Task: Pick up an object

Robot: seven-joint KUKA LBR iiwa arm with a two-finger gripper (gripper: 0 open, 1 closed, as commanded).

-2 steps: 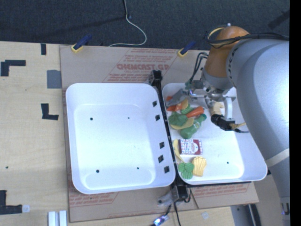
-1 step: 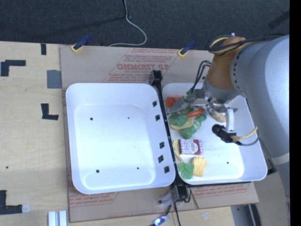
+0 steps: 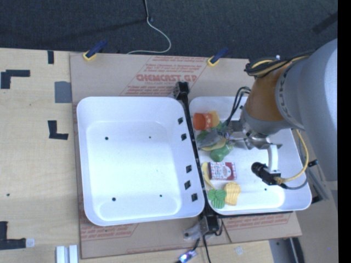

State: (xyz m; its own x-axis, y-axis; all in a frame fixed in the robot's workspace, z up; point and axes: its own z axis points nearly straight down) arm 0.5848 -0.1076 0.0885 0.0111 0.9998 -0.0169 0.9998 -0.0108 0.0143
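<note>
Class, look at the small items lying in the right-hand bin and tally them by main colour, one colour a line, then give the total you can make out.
Orange: 1, the orange item.
Green: 2, the green item by the arm and the green item at the front.
Yellow: 1, the yellow item.
Red and white: 1, the small packet.
Total: 5; more may be hidden under the arm.

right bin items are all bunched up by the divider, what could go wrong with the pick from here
The orange item, green pieces and red and white packet sit crowded together, so the tool may nudge or catch a neighbour. They also lie close to the right bin wall beside the left bin, where a finger might strike the rim.
</note>
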